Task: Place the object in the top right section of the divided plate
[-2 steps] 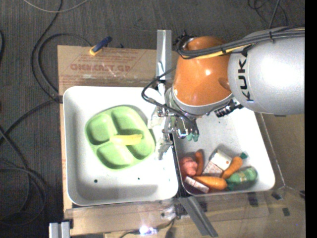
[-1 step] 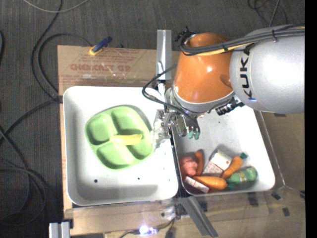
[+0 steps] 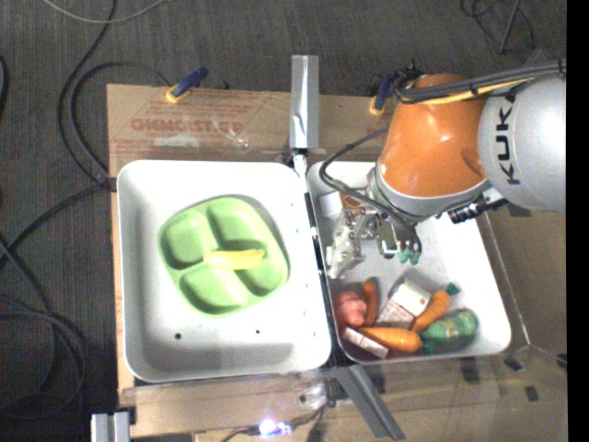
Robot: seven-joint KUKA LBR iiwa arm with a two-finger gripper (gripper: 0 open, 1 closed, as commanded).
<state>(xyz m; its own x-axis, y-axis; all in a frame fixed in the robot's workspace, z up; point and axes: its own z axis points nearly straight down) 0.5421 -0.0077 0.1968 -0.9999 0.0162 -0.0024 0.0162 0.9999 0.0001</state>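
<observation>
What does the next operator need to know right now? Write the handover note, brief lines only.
Tool: hangs over the upper middle of the right bin, above the toy food; finger state unreadable from this view, nothing seen held.
Green divided plate: in the left bin. A yellow banana-like piece lies across its centre divider, not clearly in any one section.
Right bin pile: carrots, a green item, a small box, a pinkish piece.
Done: nothing clearly sits in the top right section.
Left: pick the object and place it there.

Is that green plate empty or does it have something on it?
Not empty: a yellow piece lies across the middle of the green divided plate.
</observation>
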